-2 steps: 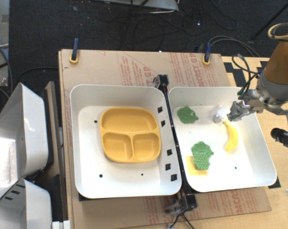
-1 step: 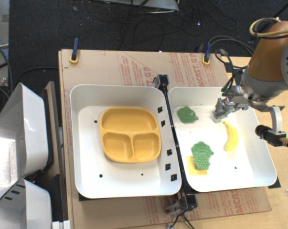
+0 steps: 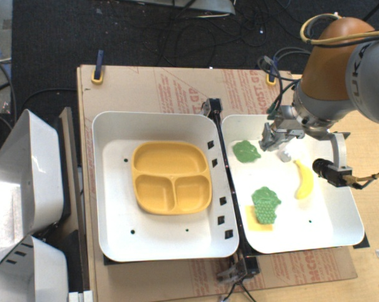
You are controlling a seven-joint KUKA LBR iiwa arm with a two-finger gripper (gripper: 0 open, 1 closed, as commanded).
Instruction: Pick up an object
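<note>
**Gripper low over the right bin, beside a green piece**

The arm point(image 3: 340, 61) reaches in from three o'clock, its orange band uppermost, and the gripper point(image 3: 272, 138) hangs low over the upper part of the right bin point(image 3: 340, 225). Whether its pincer is released or clenched, I cannot tell; the wrist hides the tips from this slant, and nothing can be seen between them.

Just at nine o'clock of the gripper lies a flat green leaf-like piece point(image 3: 245, 151), close to the bin's left wall. At four o'clock of the gripper a yellow banana point(image 3: 303, 180) lies nearly upright in the view, near a black fitting point(image 3: 327, 168) on the arm's side bracket. At six o'clock, well below the gripper, a knobbly green broccoli-like piece point(image 3: 265, 203) rests partly on a small yellow slab point(image 3: 259, 223), touching it.

The left bin point(image 3: 114, 231) sits at nine o'clock of the right one, their walls meeting along a row of black clips point(image 3: 222, 200). In it lies a yellow divided tray point(image 3: 172, 176) with three compartments, roughly central. Both bins rest on a brown board point(image 3: 151, 87).
</note>
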